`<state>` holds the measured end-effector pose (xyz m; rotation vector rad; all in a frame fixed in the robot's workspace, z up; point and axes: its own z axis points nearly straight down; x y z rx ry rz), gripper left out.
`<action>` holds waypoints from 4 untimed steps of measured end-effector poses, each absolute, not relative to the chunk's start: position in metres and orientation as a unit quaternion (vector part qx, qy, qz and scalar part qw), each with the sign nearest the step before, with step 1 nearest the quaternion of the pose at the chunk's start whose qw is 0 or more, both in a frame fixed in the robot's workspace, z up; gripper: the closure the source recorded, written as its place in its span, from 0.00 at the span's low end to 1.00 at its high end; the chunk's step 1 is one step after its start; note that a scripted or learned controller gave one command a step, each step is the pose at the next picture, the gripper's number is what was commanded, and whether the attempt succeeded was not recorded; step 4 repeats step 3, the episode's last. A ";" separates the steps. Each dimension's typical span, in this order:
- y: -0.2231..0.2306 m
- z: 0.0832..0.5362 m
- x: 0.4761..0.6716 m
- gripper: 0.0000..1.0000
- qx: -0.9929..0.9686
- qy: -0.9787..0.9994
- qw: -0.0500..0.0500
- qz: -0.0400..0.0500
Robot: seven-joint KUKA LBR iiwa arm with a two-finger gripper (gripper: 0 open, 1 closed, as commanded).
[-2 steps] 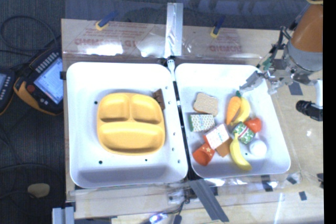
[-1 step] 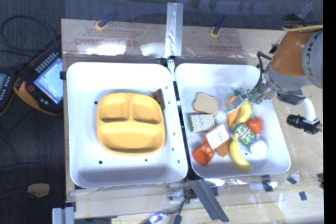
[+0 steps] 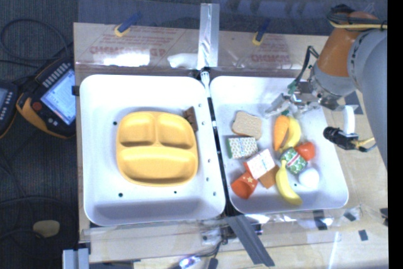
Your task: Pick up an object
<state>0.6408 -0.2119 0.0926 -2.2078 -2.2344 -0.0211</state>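
Here, yellow tray (image 3: 157, 148) fills left bin (image 3: 101, 88); toy food (image 3: 271, 154) right bin (image 3: 334, 195).

Arm enters from right edge of view, grey link w/ orange band above wrist, angled down and leftward. Gripper (image 3: 291, 104) sits at arm's left end, low, fingers (image 3: 277, 104) spread apart and pointing left/down. Nothing visible betw. fingers. Wrist cabling runs alongside.
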 end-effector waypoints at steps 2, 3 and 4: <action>-0.139 0.176 0.669 1.00 -0.740 -0.672 -0.001 0.001; -0.058 0.238 0.669 1.00 -0.739 -0.674 0.000 0.001; -0.058 0.238 0.669 1.00 -0.739 -0.674 0.000 0.001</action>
